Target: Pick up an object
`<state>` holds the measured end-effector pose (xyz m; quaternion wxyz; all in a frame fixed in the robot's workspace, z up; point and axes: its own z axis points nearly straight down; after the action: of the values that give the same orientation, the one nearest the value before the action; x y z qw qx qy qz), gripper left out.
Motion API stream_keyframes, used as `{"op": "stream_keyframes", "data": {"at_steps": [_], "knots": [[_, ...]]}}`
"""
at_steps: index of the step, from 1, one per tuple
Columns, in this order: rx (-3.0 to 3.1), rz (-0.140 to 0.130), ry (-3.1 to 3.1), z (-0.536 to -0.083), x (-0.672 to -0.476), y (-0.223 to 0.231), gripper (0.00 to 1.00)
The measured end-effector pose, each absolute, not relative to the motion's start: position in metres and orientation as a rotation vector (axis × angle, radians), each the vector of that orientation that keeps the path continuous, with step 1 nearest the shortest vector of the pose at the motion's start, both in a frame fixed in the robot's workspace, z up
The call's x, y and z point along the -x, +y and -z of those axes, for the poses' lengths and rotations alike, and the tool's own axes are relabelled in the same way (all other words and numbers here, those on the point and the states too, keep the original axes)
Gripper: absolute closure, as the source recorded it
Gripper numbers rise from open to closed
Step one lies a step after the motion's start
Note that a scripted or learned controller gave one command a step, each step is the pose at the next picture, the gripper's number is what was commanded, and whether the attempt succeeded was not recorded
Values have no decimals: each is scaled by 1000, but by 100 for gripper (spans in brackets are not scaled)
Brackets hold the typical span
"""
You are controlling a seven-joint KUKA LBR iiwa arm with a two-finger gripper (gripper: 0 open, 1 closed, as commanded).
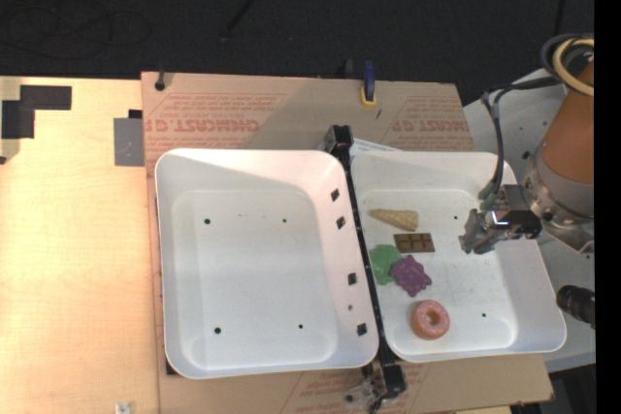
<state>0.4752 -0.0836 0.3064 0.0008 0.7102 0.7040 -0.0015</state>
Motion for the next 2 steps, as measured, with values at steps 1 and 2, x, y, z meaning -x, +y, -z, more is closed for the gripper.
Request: {"op": "stream_keyframes", "data": {"at_steps": [1, 2], "knots": [[-2206, -12, 2232, -405, -477, 17, 100], [-2232, 15, 2221, -304, -475, -29, 100]]}}
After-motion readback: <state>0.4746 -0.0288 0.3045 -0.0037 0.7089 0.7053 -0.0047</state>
